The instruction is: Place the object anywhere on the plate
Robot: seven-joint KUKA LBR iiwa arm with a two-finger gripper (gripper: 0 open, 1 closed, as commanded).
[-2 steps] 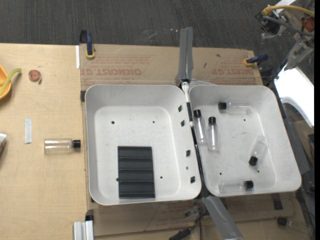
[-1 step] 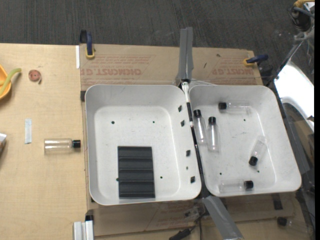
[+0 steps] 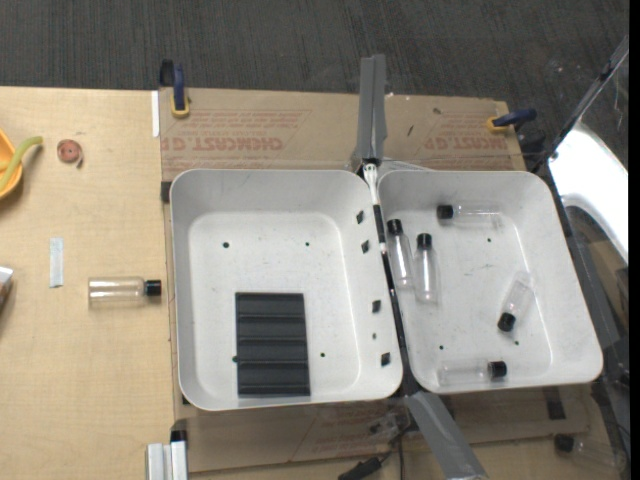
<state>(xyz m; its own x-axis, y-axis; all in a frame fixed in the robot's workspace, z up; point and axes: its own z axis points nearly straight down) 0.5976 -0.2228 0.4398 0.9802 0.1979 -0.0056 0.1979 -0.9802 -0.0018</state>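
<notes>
A black ribbed plate (image 3: 271, 344) lies flat in the front middle of the left bin (image 3: 200, 268). The right bin (image 3: 560, 268) holds several clear vials with black caps. Two of them lie side by side near its left wall (image 3: 398, 258) (image 3: 426, 268). Another vial (image 3: 468, 214) rests at the back, one (image 3: 514, 301) sits toward the right, and one (image 3: 468, 373) lies along the front wall.
On the wooden bench left of the bins lie a further clear vial (image 3: 120, 289), a small white strip (image 3: 56, 263), a brown disc (image 3: 68, 150) and an orange object (image 3: 6, 166). Clamps (image 3: 176, 86) (image 3: 510, 120) hold cardboard behind the bins. A white machine part (image 3: 592, 173) stands at the right.
</notes>
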